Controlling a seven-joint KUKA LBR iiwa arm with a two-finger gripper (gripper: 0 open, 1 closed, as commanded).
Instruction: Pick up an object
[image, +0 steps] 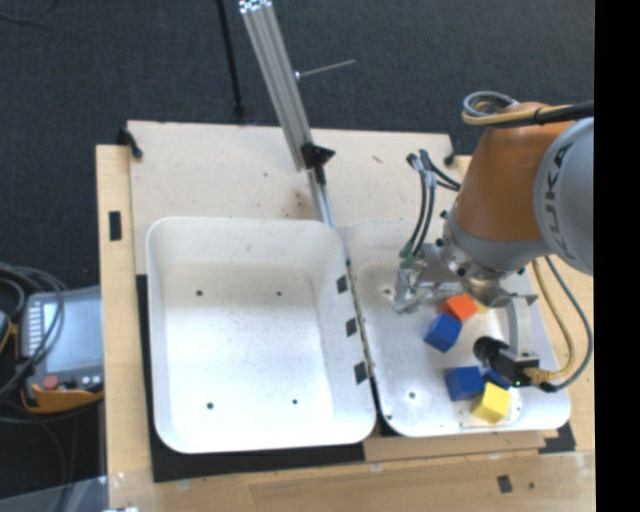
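Nearest the front rim of the right bin (400, 425) sits a yellow block (492, 403), and touching it on the side toward the bin's middle is a blue block (463, 381). Both lie flat on the bin floor, with a black fitting (500, 358) on a cable just behind them. A little further back is a second blue block (441, 333), tipped up on a corner, and against its upper right edge an orange block (461, 307), partly tucked under the arm's wrist.

The gripper (412, 290) hangs low over the back half of that bin, just left of the orange block and up-left of the tilted blue one. So the nearest things to grab lie to its right and toward the front of the bin, close by but not under it. I'd guess a short shift that way is what the next move needs. The metal parts under the wrist blur together, and I cannot tell how they are set; nothing shows between them.

The blocks are small, plain-coloured cubes, roughly equal in size, with no long axis to line up on; the tipped blue one may roll if nudged.

Further off, the left bin (170, 250) sits beside the right one, and a slanted aluminium rail (285, 95) rises behind them.
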